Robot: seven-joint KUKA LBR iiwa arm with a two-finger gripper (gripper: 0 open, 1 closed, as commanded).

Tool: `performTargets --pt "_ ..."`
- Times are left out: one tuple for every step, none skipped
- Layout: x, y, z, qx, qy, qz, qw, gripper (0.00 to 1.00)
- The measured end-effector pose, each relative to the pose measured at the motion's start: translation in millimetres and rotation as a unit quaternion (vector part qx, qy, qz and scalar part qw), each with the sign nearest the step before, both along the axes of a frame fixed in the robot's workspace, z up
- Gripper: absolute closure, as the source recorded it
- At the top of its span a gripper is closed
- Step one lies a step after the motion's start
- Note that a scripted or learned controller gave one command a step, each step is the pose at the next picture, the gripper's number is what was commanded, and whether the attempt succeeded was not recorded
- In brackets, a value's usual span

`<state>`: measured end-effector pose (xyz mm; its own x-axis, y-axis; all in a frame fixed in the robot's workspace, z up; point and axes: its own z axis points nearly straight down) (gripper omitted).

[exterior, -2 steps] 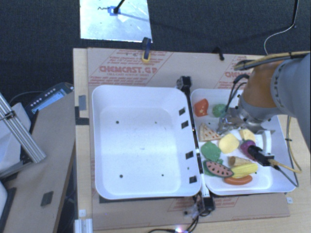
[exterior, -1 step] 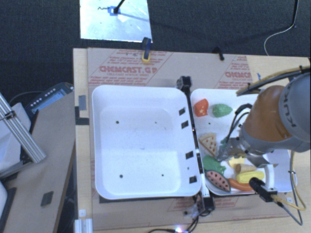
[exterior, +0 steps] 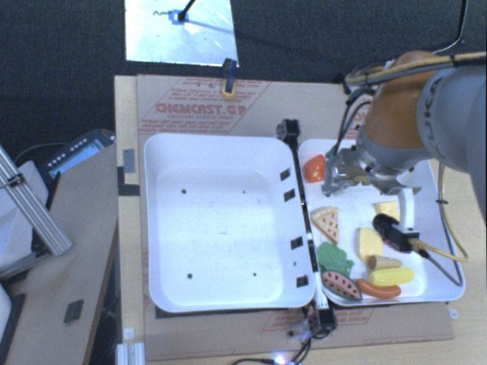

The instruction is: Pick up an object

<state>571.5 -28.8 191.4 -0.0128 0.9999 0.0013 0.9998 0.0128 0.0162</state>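
The grey arm (exterior: 449, 105) reaches in from the right, wrist bent down, gripper (exterior: 335, 179) low.

The arm's gripper (exterior: 335, 179) hangs over the right bin (exterior: 445, 268), near its far left part. A red tomato piece (exterior: 313, 169) lies at its 10 o'clock, just beside it. A pizza slice (exterior: 326, 223) sits at its 6 o'clock. Green leaf (exterior: 333, 257), watermelon slice (exterior: 342, 285), sausage (exterior: 378, 288), corn (exterior: 394, 276) and cheese block (exterior: 370, 243) crowd the near edge.
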Motion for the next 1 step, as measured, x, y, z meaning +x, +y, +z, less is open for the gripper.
performTargets --pt "60.6 63.6 22.3 0.0003 0.003 -0.001 1.0 1.0"
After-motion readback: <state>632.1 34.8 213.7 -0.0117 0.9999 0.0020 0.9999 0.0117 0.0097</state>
